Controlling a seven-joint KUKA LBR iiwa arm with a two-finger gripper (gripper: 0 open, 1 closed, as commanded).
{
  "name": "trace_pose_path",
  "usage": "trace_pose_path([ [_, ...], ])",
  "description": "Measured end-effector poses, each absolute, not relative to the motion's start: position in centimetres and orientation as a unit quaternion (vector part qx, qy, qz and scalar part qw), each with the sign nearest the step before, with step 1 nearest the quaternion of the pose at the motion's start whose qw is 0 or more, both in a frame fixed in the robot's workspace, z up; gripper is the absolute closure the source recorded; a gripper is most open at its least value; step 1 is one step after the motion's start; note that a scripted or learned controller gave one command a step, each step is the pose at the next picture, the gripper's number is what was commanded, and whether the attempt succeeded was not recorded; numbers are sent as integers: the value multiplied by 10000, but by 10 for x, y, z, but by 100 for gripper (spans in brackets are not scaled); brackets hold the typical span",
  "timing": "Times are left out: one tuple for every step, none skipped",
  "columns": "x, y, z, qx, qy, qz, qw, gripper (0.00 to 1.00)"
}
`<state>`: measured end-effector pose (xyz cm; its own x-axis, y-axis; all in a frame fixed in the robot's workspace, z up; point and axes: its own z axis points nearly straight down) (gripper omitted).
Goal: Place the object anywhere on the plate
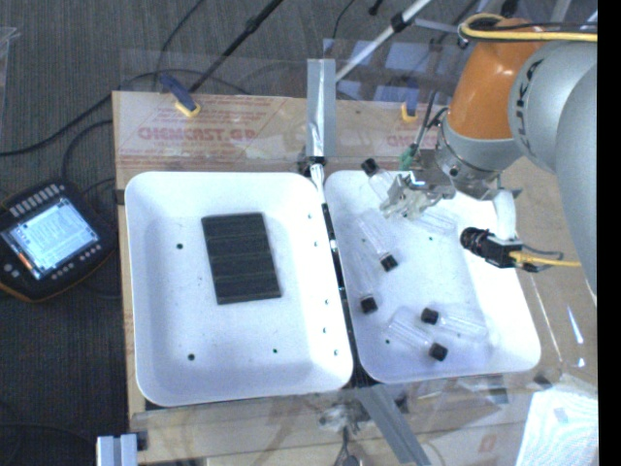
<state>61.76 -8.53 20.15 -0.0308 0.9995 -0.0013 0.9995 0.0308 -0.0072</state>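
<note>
The gripper (406,199) hangs over the back of the right bin (505,343), and honestly I can't tell whether it's open or has hold of anything. Several clear tubes (376,241) with black caps lie scattered on that bin's floor. The dark ribbed plate (241,257) sits alone in the left bin (160,357).

Clear tubes (432,333) (black-capped) clutter the right bin (505,352); bare floor rings the dark plate (241,257).
</note>
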Motion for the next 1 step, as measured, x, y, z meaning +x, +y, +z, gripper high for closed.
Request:
trace_pose_path([
  [585, -2, 179, -6223, -7828, 26, 33, 100],
])
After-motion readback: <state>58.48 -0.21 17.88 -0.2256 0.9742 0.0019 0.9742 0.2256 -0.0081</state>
